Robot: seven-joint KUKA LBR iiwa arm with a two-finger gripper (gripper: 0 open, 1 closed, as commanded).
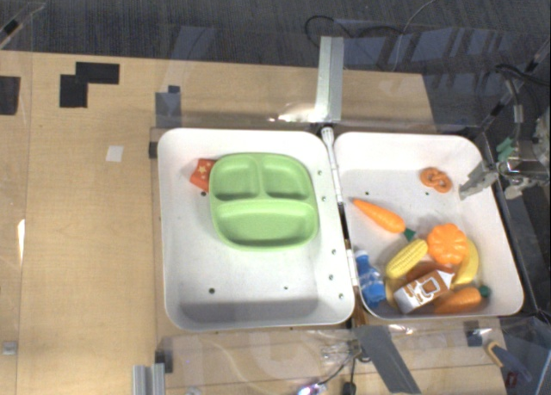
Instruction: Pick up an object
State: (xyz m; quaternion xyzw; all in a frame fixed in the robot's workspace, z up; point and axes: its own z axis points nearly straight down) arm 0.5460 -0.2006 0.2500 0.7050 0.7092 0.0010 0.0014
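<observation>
Gripper (479,180) at the right bin's (387,151) far right rim.
Whether its fingers are apart or closed cannot be told; the carrot (379,215), corn (406,258) and pumpkin (447,244) lie in that bin.

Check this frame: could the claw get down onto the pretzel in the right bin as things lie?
Probably yes. The pretzel lies alone on bare bin floor, apart from the carrot and the pile, and the claw hangs just beside it at the bin's right edge.
</observation>
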